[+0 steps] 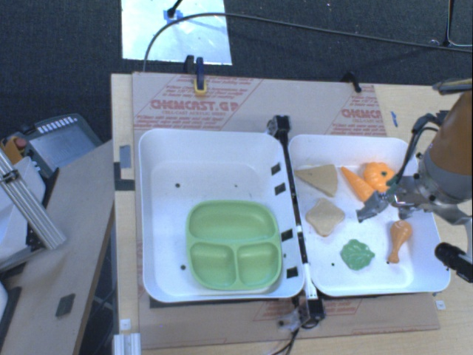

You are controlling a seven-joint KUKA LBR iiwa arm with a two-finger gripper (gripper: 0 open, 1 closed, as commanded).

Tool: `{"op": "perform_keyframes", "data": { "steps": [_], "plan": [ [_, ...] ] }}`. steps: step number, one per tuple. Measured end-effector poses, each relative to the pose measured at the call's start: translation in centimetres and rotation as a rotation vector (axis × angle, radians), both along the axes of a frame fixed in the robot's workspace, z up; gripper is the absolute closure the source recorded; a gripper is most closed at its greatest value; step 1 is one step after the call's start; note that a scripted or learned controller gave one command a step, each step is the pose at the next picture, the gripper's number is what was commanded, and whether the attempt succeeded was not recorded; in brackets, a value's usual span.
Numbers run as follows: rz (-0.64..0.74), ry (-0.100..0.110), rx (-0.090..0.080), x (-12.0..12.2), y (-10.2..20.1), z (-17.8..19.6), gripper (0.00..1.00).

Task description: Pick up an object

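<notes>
Jaws (384, 202) are hovering at the right of the frame over the right bin (425, 276); you cannot tell how they stand. Just below them, a drumstick (399, 239) is lying beside a green leaf (358, 254), and a carrot (357, 184) is sitting above.

The protective sheet (255, 98) under the two bins carries the word "CHEMCAST" in red letters, followed by smaller characters that look like "GP". The same red print repeats toward the right, upside down and only partly legible.
</notes>
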State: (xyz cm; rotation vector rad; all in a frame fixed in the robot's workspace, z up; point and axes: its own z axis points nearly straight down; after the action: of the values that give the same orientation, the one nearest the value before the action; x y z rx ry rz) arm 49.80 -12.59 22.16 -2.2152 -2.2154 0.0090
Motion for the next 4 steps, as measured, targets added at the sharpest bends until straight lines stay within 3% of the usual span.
{"op": "perform_keyframes", "data": {
  "steps": [1, 2, 4],
  "plan": [
    [0.003, -0.012, -0.002, 0.3, 0.0, 0.5, 0.0],
    [0.001, -0.007, -0.001, 0.0, 0.1, -5.7, 0.0],
    [0.0, -0.009, -0.001, 0.1, 0.2, -13.9, 0.0]
  ]
}}
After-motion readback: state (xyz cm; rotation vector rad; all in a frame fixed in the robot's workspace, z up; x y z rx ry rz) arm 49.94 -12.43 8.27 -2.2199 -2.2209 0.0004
